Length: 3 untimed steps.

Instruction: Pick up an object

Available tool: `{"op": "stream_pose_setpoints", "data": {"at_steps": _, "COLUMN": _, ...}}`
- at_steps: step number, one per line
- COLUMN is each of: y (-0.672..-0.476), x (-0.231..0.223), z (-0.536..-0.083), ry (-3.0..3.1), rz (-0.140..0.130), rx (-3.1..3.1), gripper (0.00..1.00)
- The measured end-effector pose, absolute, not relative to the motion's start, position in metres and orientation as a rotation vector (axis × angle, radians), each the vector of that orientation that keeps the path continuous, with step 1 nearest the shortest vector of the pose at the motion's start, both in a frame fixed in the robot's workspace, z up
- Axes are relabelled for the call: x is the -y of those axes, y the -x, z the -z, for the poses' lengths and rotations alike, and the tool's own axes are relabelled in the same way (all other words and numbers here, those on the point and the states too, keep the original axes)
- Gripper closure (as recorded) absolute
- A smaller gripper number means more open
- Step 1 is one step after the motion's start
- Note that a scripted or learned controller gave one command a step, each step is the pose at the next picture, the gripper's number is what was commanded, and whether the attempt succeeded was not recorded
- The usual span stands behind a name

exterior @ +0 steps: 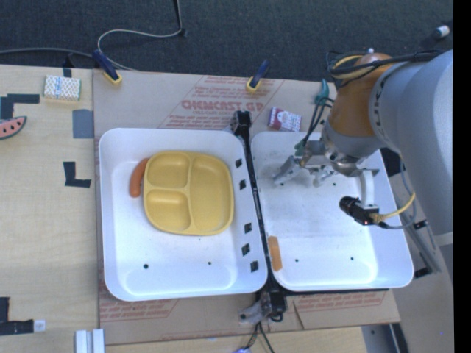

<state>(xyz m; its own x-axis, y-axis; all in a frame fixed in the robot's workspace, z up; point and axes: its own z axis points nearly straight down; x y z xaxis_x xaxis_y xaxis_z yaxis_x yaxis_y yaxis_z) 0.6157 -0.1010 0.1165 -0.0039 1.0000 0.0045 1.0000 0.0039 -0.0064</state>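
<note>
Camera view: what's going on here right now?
The KUKA arm's gripper hangs over the right bin, fingers spread with nothing between them. A small orange piece lies at that bin's left edge, untouched. The left bin holds a yellow divided plate with an orange sausage-like item beside it.

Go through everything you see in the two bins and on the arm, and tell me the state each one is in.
Yellow divided plate: right side up, flat in the left bin.
Orange sausage: lying at the plate's left edge.
Small orange piece: lying by the right bin's left wall.
Gripper: open, over the right bin, nothing between its fingers.
</note>
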Motion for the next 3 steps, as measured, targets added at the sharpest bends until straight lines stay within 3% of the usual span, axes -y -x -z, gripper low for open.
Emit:
{"op": "stream_pose_setpoints", "data": {"at_steps": 1, "y": -0.669, "x": 0.100, "z": -0.085, "ry": 2.221, "rz": 0.003, "rx": 2.224, "gripper": 0.00}}
{"op": "stream_pose_setpoints", "data": {"at_steps": 2, "y": -0.669, "x": 0.101, "z": -0.095, "ry": 2.221, "rz": -0.001, "rx": 2.226, "gripper": 1.00}}
{"op": "stream_pose_setpoints", "data": {"at_steps": 3, "y": -0.669, "x": 0.101, "z": -0.095, "ry": 2.221, "rz": -0.003, "rx": 2.226, "gripper": 0.00}}
